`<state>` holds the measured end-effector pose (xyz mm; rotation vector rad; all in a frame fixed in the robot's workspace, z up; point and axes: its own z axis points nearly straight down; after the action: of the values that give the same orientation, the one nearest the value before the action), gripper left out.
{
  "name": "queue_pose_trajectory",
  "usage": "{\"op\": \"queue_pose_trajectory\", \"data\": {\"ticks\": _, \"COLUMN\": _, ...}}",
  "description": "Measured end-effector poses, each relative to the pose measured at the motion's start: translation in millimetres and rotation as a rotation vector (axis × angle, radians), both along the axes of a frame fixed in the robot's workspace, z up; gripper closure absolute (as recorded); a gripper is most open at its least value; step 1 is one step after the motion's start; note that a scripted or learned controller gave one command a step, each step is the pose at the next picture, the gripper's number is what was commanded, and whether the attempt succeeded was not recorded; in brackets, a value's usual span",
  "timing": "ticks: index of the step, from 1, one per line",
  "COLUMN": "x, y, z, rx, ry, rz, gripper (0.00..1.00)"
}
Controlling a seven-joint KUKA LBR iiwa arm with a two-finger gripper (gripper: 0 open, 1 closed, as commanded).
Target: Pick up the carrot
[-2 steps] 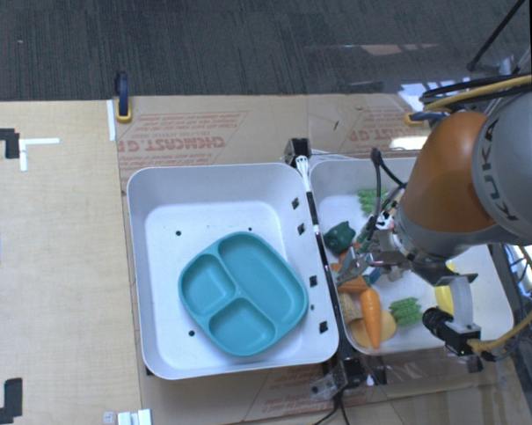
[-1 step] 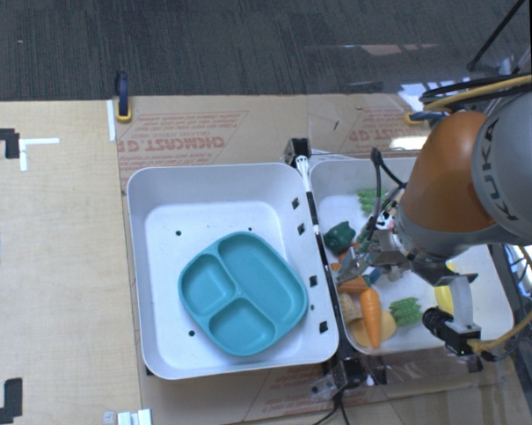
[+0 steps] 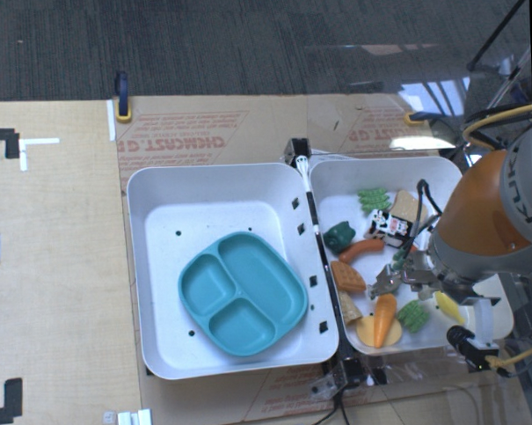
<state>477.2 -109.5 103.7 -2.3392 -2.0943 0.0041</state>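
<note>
One carrot in right bin, near front wall, long axis near upright in view, tip toward front. Jaws just above its upper end, nearly touching. Jaws' spread: cannot tell. Short drop toward front needed, likely.

high overhead camera, slanted down, bins

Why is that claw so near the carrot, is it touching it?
Cannot tell. In the camera view, the gripper sits right over the carrot's upper end, with no plain gap or contact.
</note>
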Motion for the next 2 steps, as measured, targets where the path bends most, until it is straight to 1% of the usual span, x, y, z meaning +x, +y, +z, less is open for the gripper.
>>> {"op": "queue_pose_trajectory", "data": {"ticks": 1, "x": 1.6, "y": -0.3, "z": 8.8, "rx": -0.001, "ry": -0.002, "rz": -0.003, "gripper": 1.00}}
{"op": "queue_pose_trajectory", "data": {"ticks": 2, "x": 1.5, "y": -0.2, "z": 8.7, "rx": 0.000, "ry": -0.001, "rz": -0.004, "gripper": 0.00}}
